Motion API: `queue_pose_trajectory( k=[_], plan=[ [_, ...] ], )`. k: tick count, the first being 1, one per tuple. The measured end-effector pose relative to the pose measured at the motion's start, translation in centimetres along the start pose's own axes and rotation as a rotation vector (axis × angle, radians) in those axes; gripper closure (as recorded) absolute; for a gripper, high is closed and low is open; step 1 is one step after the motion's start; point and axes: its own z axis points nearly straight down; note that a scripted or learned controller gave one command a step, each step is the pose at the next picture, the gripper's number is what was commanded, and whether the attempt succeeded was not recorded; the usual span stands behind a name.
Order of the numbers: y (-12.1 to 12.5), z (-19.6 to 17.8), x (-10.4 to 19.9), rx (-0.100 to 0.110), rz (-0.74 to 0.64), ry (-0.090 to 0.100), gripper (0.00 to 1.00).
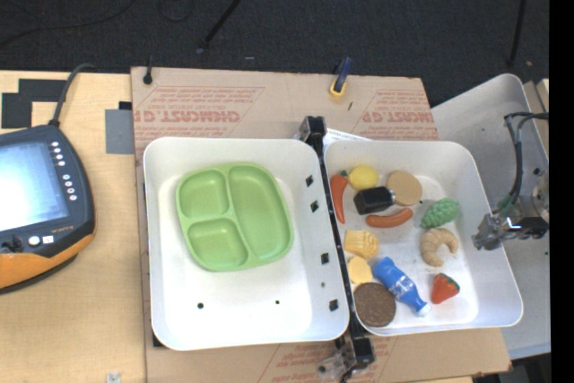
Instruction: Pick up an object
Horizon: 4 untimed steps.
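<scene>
The right white bin holds several toy foods. A yellow lemon, a black block and a tan round bun lie at its far side. A red chili rests along the left wall, with a sausage beside it. Green broccoli and a croissant sit toward the right. Corn, a blue bottle, a strawberry and a brown round patty fill the near part.
The left white bin carries a green divided plate. Both bins stand on cardboard. A teach pendant lies at the far left. A metal fitting with cables juts in just right of the right bin.
</scene>
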Motion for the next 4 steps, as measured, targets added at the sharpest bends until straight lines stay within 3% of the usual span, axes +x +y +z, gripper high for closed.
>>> queue_pose_trajectory(
  k=[2,3,4],
  plan=[
    [3.2,0.4,9.2,0.003,-0.004,0.003,1.00],
    [3.9,1.4,14.4,0.006,-0.004,0.003,1.00],
    [3.1,1.1,20.2,0.006,-0.004,0.003,1.00]
  ],
)
